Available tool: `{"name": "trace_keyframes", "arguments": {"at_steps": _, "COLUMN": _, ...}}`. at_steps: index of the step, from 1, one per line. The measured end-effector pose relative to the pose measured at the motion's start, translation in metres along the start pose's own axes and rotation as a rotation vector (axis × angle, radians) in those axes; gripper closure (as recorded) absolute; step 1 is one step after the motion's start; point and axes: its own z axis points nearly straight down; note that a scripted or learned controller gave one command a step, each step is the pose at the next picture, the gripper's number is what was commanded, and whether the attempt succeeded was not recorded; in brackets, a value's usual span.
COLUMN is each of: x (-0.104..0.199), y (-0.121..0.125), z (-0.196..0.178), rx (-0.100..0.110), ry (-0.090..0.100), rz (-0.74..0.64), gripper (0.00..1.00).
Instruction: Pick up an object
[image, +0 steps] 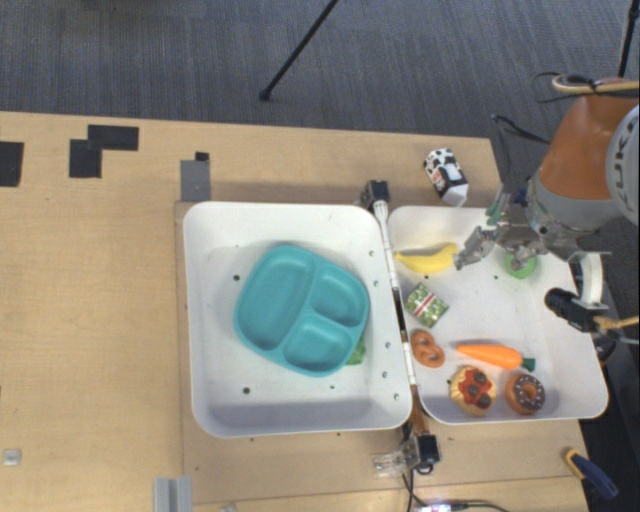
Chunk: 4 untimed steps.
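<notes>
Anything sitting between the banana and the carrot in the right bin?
Yes. In the camera view, a small green-and-white packet lies between the banana and the carrot, with a pretzel just below it, left of the carrot.

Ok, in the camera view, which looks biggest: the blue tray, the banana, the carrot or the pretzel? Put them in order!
Biggest to smallest, as they look:
1. Blue tray, by far.
2. Carrot and banana look about the same, so I won't rank them; the tool's arm may hide the banana's end.
3. Pretzel.
</notes>
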Motion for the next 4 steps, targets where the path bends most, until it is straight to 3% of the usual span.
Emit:
{"name": "trace_keyframes", "arguments": {"at_steps": 1, "x": 0.024, "y": 0.024, "z": 0.091, "rx": 0.004, "ry": 0.001, "rz": 0.195, "gripper": 0.0}}
{"name": "trace_keyframes", "arguments": {"at_steps": 2, "x": -0.028, "y": 0.064, "z": 0.101, "rx": 0.023, "ry": 0.003, "rz": 0.098, "gripper": 0.0}}
{"name": "trace_keyframes", "arguments": {"at_steps": 3, "x": -0.082, "y": 0.064, "z": 0.101, "rx": 0.027, "ry": 0.008, "rz": 0.165, "gripper": 0.0}}
{"name": "trace_keyframes", "arguments": {"at_steps": 4, "x": -0.082, "y": 0.064, "z": 0.101, "rx": 0.027, "ry": 0.007, "rz": 0.165, "gripper": 0.0}}
